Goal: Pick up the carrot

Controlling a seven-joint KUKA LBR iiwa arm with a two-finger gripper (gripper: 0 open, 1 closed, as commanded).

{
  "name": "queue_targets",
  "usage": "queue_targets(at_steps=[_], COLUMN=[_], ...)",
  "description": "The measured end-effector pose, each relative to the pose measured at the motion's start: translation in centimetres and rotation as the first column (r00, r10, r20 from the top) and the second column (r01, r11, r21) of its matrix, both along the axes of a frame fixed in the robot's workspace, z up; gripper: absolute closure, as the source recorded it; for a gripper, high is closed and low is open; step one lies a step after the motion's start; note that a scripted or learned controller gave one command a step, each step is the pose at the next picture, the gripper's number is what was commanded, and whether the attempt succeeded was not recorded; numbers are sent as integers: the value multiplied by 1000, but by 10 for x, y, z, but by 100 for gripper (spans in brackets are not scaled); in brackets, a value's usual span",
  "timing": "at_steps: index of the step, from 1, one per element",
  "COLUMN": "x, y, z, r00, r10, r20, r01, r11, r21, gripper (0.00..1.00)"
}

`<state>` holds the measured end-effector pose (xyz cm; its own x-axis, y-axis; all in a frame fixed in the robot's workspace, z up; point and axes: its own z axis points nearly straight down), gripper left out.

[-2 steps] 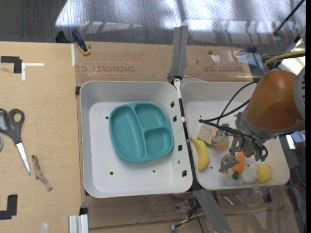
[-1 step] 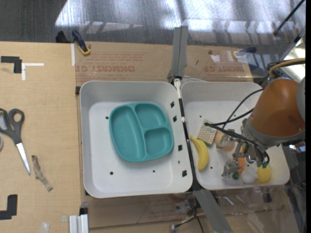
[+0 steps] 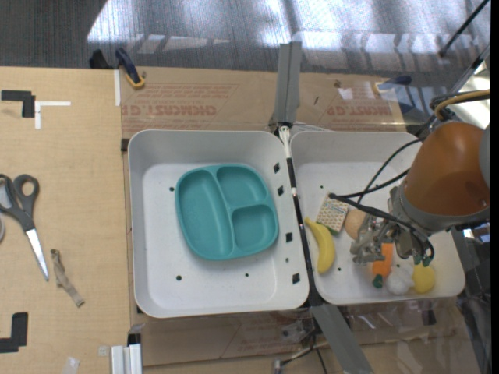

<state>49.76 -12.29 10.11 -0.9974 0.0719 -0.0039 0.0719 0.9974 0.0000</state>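
Note:
The carrot (image 3: 381, 263) is small and orange with a green end. It lies near the front of the right bin (image 3: 343, 150), among other toy foods. My gripper (image 3: 372, 244) hangs low over the bin, right at the carrot's upper left end and apparently touching it. The arm's orange band (image 3: 452, 170) looms above and hides the bin's right side. I cannot see whether the carrot is between the gripper's tips.
A banana (image 3: 322, 245), a speckled square (image 3: 334, 214) and a tan piece (image 3: 355, 224) lie left of the gripper. A white lump (image 3: 398, 282) and a yellow lemon (image 3: 423, 279) sit right of the carrot. The left bin (image 3: 148, 232) holds a teal divided plate (image 3: 228, 210). Scissors (image 3: 23, 209) lie at the far left.

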Motion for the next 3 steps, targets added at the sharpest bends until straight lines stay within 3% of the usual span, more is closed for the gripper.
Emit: queue_targets(at_steps=[1,2,3], x=[-18,9,10], y=[38,-51,-50], z=[143,19,19], r00=[957,914,913], r10=[291,406,407], r20=[0,-1,1], r01=[-291,-406,-407], r11=[957,914,913], r21=[0,0,-1], gripper=[100,100,0])
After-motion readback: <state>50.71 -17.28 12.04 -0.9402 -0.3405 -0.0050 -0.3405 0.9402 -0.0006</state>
